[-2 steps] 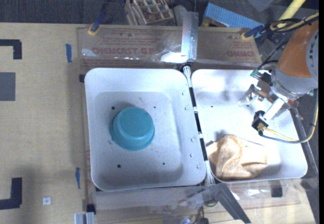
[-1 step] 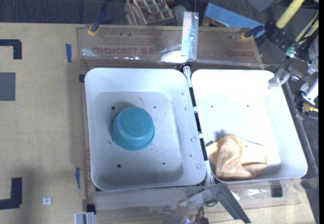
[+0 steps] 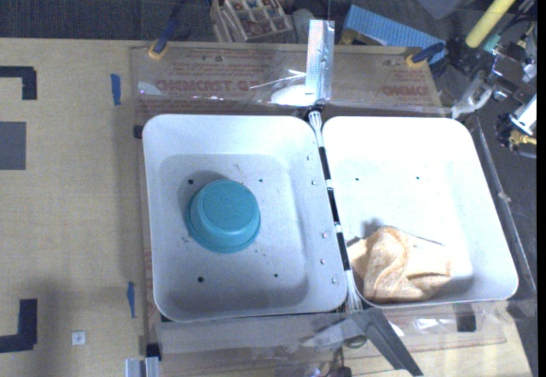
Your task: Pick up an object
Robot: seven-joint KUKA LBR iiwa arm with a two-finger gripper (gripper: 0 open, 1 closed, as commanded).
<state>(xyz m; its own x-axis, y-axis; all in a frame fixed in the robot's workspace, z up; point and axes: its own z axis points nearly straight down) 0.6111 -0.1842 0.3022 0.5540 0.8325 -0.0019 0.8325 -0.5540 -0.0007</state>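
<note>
1. Camera view, layout: two shallow white plastic bins side by side on the bench, left bin [image 3: 162,196] and right bin [image 3: 426,153], touching along the centre seam.
2. Left bin: round teal plastic bowl [image 3: 223,214], apparently upside down, resting left of centre on the bin floor, apart from every wall.
3. Right bin: crumpled tan soft cloth or bag [image 3: 399,264], material not certain, lying in the near corner beside the centre seam, close to the near wall.
4. Gripper state: cannot tell, apart or together.
5. Handling, bowl: judged light, stiff and smooth. Domed base likely slippery under a top pinch; wide body probably hard to span. Best hold judged at the flared rim, if a finger can get under the edge.
6. Handling, cloth: judged very light, soft, not fragile. Should bunch readily between closing fingers. Best hold judged at the raised fold near the middle of the heap.
7. Risk: wall and seam close to the cloth, so little room on that side; a shallow pinch may slide off.
8. Task status: nothing lifted yet; cloth judged the easier target.
</note>
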